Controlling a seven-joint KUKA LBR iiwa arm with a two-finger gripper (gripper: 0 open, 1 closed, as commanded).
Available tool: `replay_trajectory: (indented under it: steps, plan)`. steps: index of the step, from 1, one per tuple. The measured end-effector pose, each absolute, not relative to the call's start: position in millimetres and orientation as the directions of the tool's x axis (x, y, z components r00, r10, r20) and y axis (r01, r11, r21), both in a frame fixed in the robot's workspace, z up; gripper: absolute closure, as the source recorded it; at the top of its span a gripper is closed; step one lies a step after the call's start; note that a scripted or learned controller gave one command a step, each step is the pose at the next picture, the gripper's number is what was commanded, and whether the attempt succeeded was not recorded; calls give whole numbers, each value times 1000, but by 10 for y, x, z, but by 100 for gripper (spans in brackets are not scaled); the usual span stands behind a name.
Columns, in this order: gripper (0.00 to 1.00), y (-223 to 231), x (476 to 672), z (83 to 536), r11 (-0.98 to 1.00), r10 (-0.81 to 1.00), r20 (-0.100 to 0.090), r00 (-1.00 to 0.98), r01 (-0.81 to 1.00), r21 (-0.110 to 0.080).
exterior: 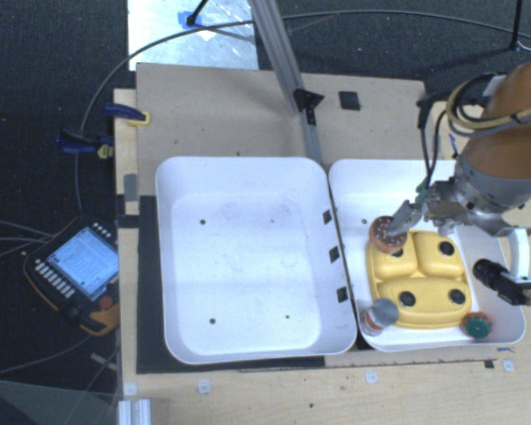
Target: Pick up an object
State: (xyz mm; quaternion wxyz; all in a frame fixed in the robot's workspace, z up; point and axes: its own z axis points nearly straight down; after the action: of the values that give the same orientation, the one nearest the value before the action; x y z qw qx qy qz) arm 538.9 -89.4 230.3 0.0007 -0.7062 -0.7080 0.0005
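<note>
The grey arm (pixel 504 162), orange-banded above the wrist, is extended from the right, its hand (pixel 405 218) lowered leftward.

right bin (pixel 354 193) has a tray (pixel 422 282) with a cup (pixel 389 235) at its far-left corner, left bin (pixel 173 237) sits just beside

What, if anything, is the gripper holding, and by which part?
It cannot be told. The gripper hangs over the right bin, right by a small brown round object beside the yellow block, but no grasp shows.
</note>
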Motion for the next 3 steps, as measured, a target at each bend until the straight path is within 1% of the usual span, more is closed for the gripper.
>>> replay_trajectory:
  steps: [1, 2, 3]
  plan:
    - [0, -942, 5382, 1873, 1, 1000, 0, -1, 1000, -2]
    - [0, -866, 5451, 1337, 2, 1000, 1, -2, 1000, -4]
    - [100, -872, 5466, 1472, 2, 1000, 0, -2, 1000, 3]
